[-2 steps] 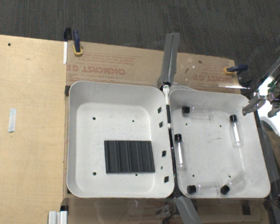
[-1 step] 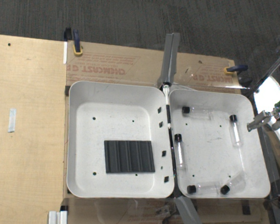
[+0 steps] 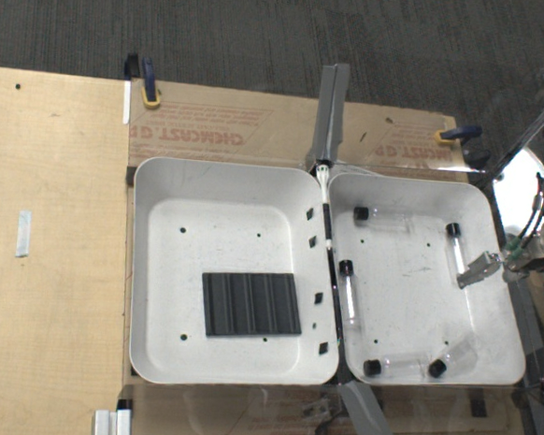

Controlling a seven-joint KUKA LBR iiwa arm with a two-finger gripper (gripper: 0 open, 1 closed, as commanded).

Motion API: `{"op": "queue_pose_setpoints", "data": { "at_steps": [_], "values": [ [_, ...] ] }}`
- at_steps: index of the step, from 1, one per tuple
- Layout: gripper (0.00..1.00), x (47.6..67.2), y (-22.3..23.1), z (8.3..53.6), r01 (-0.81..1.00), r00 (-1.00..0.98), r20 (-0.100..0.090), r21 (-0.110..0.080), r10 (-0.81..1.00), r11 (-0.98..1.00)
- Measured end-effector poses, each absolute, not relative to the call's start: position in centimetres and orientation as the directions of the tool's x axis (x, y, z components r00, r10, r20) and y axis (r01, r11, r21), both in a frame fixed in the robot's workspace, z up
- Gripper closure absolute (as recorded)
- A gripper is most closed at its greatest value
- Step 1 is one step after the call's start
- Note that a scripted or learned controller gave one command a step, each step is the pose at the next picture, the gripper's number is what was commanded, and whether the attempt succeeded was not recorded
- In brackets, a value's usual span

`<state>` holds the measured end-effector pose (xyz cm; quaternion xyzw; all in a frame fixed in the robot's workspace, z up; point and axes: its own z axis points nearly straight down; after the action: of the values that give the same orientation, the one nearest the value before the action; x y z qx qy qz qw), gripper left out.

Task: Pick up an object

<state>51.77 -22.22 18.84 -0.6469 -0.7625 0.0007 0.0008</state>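
Claw [image 3: 479,269] above right bin's [image 3: 515,344] edge

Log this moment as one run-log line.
stage: pre-grasp | gripper: over right bin, nothing held | ridged panel: flat in left bin | clear tubes: right bin

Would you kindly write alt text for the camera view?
Two shallow white bins sit side by side on a bench; the left bin holds a dark ribbed rectangular block, the right bin several clear tubes with black caps.
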Motion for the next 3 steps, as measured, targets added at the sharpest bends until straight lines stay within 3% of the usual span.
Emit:
{"op": "queue_pose_setpoints", "data": {
  "at_steps": [1, 2, 3],
  "values": [
    [0.0, 47.9, -22.2, 28.8, 0.94, -0.342, -0.001, 0.0, 0.94, 0.342],
    [0.0, 47.9, -22.2, 35.9, 0.766, -0.643, -0.004, 0.001, 0.766, 0.643],
    [0.0, 48.0, -22.2, 29.2, 0.779, -0.627, -0.001, 0.0, 0.779, 0.627]
  ]
}}
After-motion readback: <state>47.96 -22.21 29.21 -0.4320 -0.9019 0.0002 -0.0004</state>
